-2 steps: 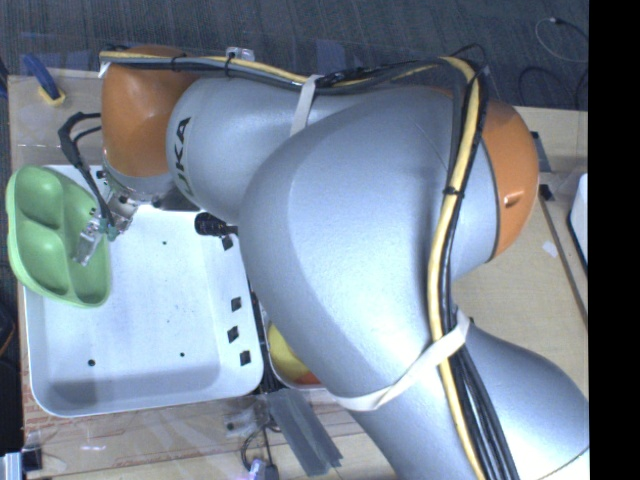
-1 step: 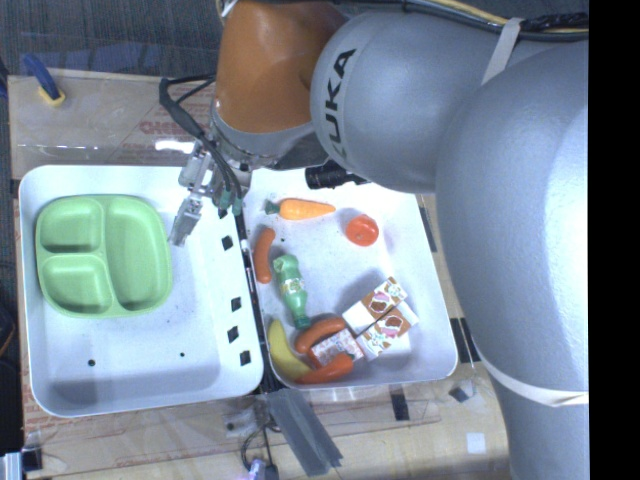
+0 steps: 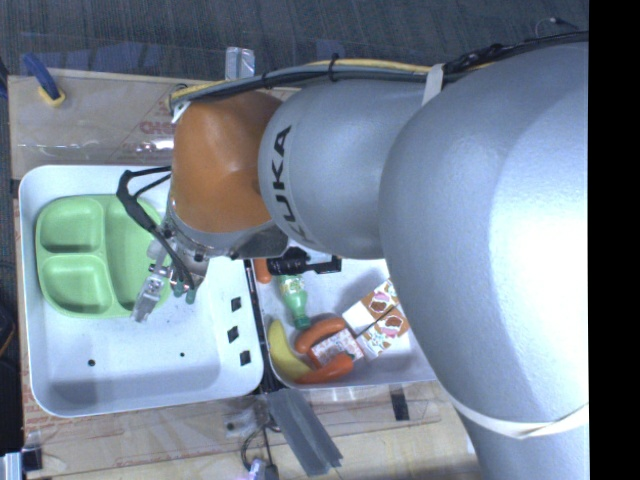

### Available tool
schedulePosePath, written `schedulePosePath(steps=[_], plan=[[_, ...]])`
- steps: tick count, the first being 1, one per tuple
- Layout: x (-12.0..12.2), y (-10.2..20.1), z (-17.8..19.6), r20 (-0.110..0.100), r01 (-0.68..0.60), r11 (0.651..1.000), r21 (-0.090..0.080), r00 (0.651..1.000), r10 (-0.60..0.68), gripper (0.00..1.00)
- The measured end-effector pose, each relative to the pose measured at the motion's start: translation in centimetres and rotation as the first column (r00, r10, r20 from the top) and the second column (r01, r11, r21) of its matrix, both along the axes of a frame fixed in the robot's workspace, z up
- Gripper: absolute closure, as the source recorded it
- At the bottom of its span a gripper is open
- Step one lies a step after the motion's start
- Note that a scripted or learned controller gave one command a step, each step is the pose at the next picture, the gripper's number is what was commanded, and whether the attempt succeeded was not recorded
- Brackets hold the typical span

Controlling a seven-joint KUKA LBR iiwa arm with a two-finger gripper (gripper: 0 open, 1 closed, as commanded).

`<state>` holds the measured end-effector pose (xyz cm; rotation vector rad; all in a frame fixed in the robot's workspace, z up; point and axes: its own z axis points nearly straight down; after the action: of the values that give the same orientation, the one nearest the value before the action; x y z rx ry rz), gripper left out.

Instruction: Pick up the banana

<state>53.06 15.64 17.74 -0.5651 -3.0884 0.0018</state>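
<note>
The yellow banana (image 3: 282, 354) lies in the right bin (image 3: 330, 388), at its front left corner, partly under a red-and-orange item (image 3: 327, 346). My gripper (image 3: 165, 290) hangs over the left bin (image 3: 120, 368), just beside the right edge of a green divided tray (image 3: 85, 253). That puts it well to the left of the banana, with the bins' shared wall between them. Nothing shows in the gripper. The big grey arm and its orange band (image 3: 220, 168) hide the back of both bins.
Beside the banana in the right bin are a small green bottle (image 3: 293, 299) and patterned cartons (image 3: 380, 320). The green tray takes up the left bin's back left. The bench's wooden front edge (image 3: 150, 423) lies just below the bins.
</note>
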Motion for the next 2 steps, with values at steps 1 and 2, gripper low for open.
schedulePosePath(steps=[1,2], plan=[[-5.3,6.4,-8.4,0.010,-0.048,0.999,0.005,0.999,0.048,0.00],[-4.6,6.2,-7.2,0.030,-0.045,0.999,0.004,0.999,0.045,1.00]])
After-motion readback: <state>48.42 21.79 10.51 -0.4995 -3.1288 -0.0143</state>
